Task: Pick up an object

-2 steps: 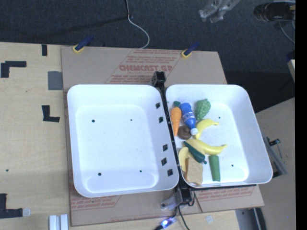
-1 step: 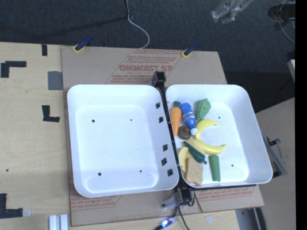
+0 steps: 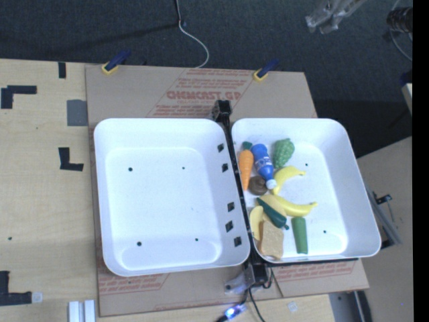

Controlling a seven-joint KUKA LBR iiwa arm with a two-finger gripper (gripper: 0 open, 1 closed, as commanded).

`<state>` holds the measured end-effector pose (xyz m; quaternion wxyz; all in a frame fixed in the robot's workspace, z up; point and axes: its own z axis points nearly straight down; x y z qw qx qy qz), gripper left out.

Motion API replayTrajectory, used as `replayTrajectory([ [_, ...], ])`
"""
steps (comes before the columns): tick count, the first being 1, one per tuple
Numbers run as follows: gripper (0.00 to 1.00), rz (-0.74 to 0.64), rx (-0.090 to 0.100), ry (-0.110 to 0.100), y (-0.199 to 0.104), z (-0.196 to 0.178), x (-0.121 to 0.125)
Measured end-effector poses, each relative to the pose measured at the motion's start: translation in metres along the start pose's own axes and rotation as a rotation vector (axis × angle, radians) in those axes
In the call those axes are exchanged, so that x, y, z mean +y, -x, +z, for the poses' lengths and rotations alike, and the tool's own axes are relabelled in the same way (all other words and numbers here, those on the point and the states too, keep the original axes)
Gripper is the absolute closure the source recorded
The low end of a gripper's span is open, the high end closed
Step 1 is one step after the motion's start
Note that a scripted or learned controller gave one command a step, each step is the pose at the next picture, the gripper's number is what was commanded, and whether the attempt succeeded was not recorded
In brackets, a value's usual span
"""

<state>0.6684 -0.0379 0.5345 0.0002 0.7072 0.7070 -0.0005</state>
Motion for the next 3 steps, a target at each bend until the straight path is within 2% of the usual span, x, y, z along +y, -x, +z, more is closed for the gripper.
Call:
replayTrajectory([
  [3,1.00,0.000,0.000,0.000,0.090,0.000,0.000],
])
